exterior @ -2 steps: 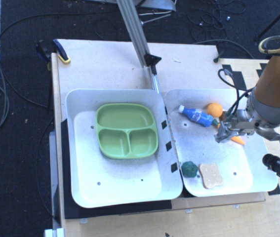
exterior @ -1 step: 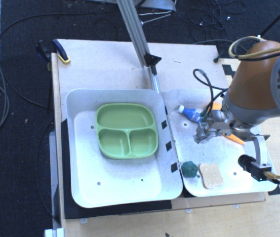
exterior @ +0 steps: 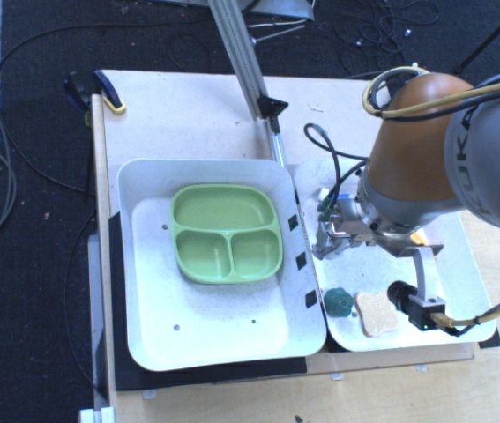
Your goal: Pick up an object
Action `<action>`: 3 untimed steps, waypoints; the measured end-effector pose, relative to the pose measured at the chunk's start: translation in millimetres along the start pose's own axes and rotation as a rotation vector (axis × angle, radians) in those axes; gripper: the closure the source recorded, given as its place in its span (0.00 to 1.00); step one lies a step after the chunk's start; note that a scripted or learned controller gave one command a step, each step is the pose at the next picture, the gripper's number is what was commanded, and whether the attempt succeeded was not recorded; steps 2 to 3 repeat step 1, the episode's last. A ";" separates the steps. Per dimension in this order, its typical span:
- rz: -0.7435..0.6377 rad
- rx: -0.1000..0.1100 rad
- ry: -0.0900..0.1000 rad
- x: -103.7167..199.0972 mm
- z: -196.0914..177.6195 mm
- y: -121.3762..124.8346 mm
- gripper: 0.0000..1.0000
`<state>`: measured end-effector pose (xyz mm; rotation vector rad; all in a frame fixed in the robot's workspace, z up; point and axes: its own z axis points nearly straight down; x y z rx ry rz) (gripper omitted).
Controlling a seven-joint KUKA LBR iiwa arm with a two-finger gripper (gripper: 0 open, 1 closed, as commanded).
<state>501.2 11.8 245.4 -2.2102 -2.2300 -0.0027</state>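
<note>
My claw (exterior: 327, 236) hangs right of centre in the frame, over the left edge of the right bin (exterior: 461, 263), just beside the wall where the two bins meet. My wrist and the orange band above it cover much of what is below, so I cannot tell how wide the claw stands, and I see nothing caught in it.

Lower in the right bin, toward the bottom of the frame, lie two small things side by side and touching or nearly so: a dark green ball (exterior: 339, 302) against the bin's left wall, and a tan sponge (exterior: 376, 314) just to its right. Both sit on the bin floor below my claw in the picture, apart from it.

The left bin (exterior: 144, 324) fills the middle of the frame. On its floor, toward the upper part, rests a pale green tray (exterior: 227, 233) with three compartments: one long one across the top and two smaller ones beneath.
</note>
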 end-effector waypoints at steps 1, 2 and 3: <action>0.001 0.003 -0.001 57.1 14.4 -5.1 1.00; 0.001 0.003 -0.001 57.1 14.4 -5.1 1.00; 0.001 0.003 -0.001 57.1 14.4 -5.1 1.00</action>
